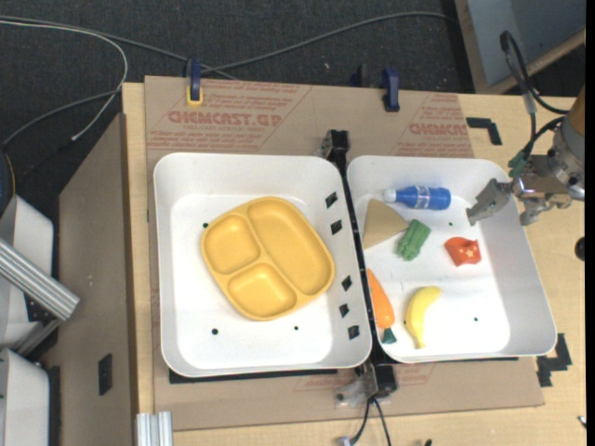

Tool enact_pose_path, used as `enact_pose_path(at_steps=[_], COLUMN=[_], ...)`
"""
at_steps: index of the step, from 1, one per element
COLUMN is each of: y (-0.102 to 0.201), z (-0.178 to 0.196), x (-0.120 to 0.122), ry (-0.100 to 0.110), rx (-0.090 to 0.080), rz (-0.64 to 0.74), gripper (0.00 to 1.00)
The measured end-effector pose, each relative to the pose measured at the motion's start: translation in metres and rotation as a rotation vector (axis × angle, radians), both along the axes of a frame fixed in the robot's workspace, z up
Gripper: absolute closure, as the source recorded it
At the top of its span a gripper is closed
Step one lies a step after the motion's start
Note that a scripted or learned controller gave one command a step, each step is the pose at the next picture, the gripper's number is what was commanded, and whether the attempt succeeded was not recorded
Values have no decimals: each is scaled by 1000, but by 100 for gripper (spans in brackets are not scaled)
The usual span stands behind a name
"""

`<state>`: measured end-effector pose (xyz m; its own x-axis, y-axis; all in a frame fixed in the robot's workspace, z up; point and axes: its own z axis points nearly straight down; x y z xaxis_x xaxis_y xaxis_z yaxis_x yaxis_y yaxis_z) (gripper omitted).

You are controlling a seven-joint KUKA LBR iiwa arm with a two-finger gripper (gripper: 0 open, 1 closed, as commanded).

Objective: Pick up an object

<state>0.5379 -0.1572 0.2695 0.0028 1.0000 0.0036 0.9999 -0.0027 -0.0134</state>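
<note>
1. Two white bins sat side by side on the bench (279,100).
2. The left bin (177,249) had a yellow plate (268,256) in it. The plate had three little sections, and it lay near the middle of the bin, turned a bit crooked.
3. The right bin (521,286) had lots of small things in it.
4. A blue and white bottle (418,196) lay on its side near the back wall.
5. A tan wedge (379,223) lay just below the bottle, and a green toy (413,240) touched its right edge.
6. A red toy (463,250) lay by itself, to the right of the green one.
7. An orange carrot (380,301) lay along the left wall, and a yellow banana (421,314) lay close beside it, near the front.
8. The pincer (509,203) hung over the right bin's back right corner. Its two fingers (485,203) were spread apart, with nothing between them. It was near the red toy but did not touch it.
</note>
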Motion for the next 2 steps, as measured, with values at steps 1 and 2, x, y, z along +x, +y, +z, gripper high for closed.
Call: enact_pose_path(at_steps=[1,2], y=[0,4], z=[6,-56], x=[2,2], ry=[-12,-8], rx=[-3,-1], rz=[3,2], gripper=[0,0])
